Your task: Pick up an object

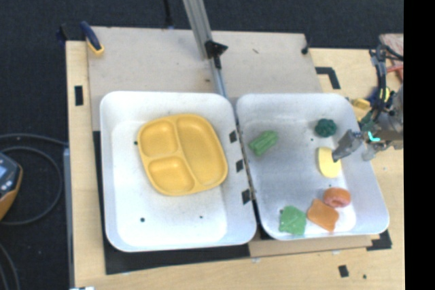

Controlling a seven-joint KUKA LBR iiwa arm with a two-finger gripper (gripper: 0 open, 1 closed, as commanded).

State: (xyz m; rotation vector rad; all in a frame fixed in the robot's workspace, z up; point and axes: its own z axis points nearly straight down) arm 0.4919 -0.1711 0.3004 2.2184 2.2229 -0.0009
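Gripper: the gripper (342, 147) reaches in over the right bin (299, 176) from its right rim; whether its tips are parted or closed I cannot tell, and nothing is seen gripped.
Yellow piece: a pale yellow, rounded, flat-looking object (328, 163) lies just below and touching the gripper tip in the picture, its upper edge partly covered by it.
Dark green object: a small, knobbly, dark green lump (325, 127) sits just above the tip, apart from it.
Light green block: an oblong, ridged, light green piece (262, 142) lies well to the left of the tip.
Orange pieces: a reddish-orange round item (336, 197) and an orange block (322, 215) touch each other, below the tip.
Green chunk: a bright green lump (293, 221) lies beside the orange block, at the near rim.
Left bin: the left bin (122, 214) holds a yellow three-compartment plate (182, 153), far left of the tip.
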